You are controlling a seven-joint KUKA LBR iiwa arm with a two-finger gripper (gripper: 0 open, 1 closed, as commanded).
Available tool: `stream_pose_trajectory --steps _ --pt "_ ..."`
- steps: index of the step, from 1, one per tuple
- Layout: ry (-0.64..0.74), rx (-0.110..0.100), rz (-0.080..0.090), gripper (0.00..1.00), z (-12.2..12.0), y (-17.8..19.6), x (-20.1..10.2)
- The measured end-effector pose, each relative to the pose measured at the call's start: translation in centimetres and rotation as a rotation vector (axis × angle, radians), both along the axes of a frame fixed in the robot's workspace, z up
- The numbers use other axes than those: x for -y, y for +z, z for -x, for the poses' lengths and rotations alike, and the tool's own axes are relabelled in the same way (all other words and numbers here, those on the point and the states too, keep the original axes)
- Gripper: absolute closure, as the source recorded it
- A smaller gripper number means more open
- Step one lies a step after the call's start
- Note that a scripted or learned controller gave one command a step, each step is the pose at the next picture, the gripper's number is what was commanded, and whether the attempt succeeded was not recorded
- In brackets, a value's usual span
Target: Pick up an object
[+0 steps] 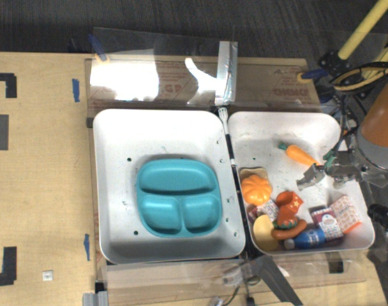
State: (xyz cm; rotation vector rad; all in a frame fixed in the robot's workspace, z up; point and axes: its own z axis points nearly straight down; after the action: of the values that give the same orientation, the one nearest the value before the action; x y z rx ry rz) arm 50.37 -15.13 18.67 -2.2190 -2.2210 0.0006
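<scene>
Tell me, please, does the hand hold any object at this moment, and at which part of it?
Nothing is held. The hand is open above the right bin, its fingers close to the toy carrot but with nothing between them.

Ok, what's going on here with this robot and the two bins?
The arm reaches in from the right over the right bin, which holds a jumble of toys: a carrot, a pumpkin, and some packets. Its gripper is low beside the carrot, with nothing visibly held. The left bin holds a teal tray.
</scene>
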Motion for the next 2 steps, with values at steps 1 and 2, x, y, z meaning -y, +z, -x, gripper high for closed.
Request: stream_pose_trajectory --steps 1,2 --pt "-0.279 0.002 0.001 0.0 -9.7 -1.6 -2.1" --pt "-0.371 0.009 0.002 0.0 -13.6 -9.9 0.5"
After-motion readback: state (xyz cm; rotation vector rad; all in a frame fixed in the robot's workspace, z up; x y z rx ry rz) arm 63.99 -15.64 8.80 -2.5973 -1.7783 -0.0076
